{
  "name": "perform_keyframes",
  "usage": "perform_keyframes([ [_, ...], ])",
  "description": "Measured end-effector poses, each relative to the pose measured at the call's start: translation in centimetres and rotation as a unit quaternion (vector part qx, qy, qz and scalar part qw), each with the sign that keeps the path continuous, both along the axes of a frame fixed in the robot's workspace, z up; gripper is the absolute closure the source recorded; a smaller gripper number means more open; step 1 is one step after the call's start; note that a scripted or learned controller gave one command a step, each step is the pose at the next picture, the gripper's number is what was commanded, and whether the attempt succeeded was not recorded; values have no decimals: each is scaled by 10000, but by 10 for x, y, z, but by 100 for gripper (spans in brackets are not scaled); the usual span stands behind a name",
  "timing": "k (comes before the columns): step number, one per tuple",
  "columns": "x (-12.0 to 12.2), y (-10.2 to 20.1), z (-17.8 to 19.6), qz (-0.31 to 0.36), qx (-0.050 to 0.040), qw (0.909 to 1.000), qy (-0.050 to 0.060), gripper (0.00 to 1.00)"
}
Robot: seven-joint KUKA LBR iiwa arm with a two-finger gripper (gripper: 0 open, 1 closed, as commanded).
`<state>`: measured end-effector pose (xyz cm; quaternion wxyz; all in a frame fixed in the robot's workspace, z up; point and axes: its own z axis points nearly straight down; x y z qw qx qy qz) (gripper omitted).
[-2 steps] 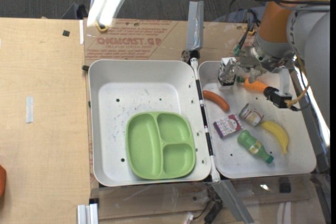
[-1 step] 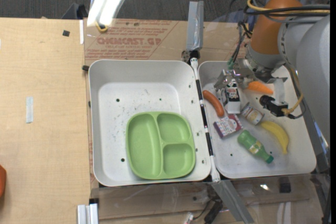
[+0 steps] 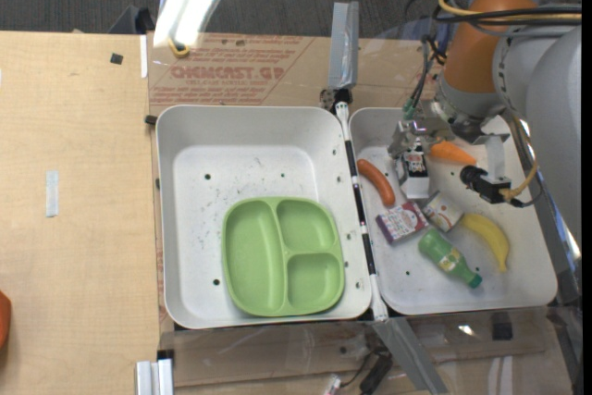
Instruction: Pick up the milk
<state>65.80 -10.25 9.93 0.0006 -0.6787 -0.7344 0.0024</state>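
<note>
The milk [image 3: 400,222] is a small pink-and-white carton lying on its side near the middle of the right bin [image 3: 518,291]. My gripper [image 3: 415,173] reaches down into the back of that bin, just behind the carton and a little to its right. It sits between a red sausage [image 3: 376,182] on its left and an orange carrot [image 3: 452,153] on its right. Nothing visibly hangs from it, and the carton rests on the bin floor apart from it.
A small white packet [image 3: 443,213], a green bottle [image 3: 449,257] and a yellow banana [image 3: 490,238] lie right of and in front of the carton. The left bin [image 3: 185,199] holds a green divided plate [image 3: 282,256]. The arm's black cable [image 3: 490,188] crosses the right bin.
</note>
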Motion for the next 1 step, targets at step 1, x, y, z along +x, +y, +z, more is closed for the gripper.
perform_keyframes([
  [1, -122, 40, 91, 104, 12, 9999, -4, 100],
])
